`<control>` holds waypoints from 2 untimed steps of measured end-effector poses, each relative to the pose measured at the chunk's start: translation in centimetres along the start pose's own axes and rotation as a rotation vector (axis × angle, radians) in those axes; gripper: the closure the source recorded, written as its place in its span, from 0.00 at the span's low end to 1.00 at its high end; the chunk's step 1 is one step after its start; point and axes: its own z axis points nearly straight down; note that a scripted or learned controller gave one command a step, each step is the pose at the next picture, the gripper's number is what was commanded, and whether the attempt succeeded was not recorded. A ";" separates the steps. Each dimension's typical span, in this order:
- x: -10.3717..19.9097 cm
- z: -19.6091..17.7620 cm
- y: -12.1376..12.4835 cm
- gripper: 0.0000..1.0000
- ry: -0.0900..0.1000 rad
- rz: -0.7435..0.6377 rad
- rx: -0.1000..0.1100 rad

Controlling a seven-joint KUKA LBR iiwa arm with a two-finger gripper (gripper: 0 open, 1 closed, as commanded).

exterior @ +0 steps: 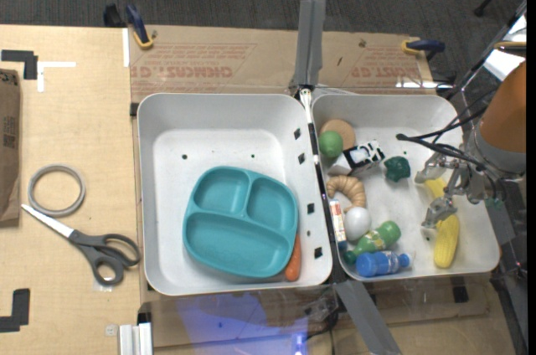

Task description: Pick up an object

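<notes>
Claw (pixel 442 207) low in right bin (pixel 469 265), over the corn (pixel 446 239).

You're just above corn's top end, near the bin's right wall; can't tell if claw is spread or closed, nothing visibly in it. Risk: corn's rounded, lies at an angle, so it may roll or squirt out toward the wall. Yellow bit (pixel 434 187) beside claw could snag too.

The arm (pixel 509 123) is cut off by the right edge, the carrot (pixel 292 260) lies partly under the teal divided plate (pixel 243 221), and the brown paper bag (pixel 8 146) runs off the left edge.
</notes>
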 end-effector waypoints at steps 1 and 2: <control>-0.2 -1.1 0.1 1.00 -0.005 -0.004 0.002; -0.2 -1.1 0.2 0.00 -0.005 -0.004 0.001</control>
